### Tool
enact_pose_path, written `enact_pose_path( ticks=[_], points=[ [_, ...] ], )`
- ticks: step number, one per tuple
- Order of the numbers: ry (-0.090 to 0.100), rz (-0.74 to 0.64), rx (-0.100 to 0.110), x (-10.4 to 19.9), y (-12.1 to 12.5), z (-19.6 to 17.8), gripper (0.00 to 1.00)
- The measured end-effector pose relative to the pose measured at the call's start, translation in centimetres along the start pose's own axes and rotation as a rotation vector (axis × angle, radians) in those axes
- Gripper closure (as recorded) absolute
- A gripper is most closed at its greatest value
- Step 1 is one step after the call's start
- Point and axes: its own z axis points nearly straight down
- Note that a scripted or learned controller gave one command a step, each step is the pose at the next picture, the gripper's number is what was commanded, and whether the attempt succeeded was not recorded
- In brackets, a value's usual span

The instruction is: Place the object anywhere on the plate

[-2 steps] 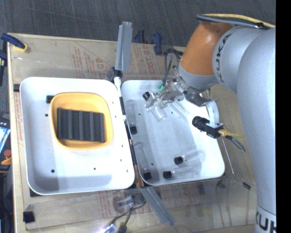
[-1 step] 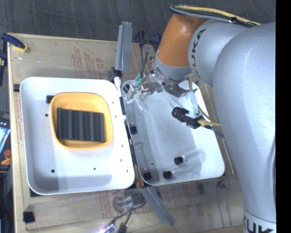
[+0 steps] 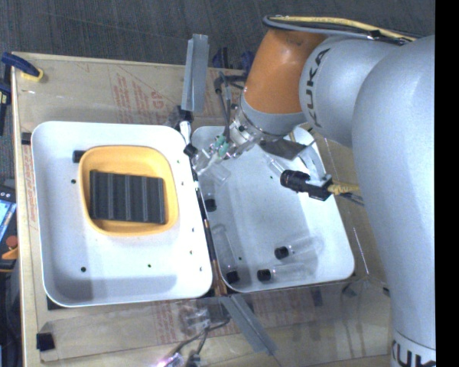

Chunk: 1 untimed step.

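Gripper (image 3: 214, 157) low over the far left corner of the right bin (image 3: 252, 212), close to the wall shared with the left bin (image 3: 115, 270); open or closed cannot be told from this view. Nothing is seen held in it. Arm (image 3: 382, 151) comes in from the right and covers that bin's far right side.

Object (image 3: 300, 248): clear, faint in outline, lying on the right bin floor near the front right corner, well apart from the gripper. Bare floor lies between them.

Plate (image 3: 92, 163): yellow, in the left bin toward its far side, with a dark ribbed insert (image 3: 128, 197) in its centre. White floor is open in front of the plate and along its right edge.
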Motion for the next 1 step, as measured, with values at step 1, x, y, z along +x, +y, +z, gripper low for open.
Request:
enact_pose_path(
  ticks=[1],
  points=[
    [-0.001,-0.235,0.000,4.18,0.00,-0.02,1.00]
  ],
)
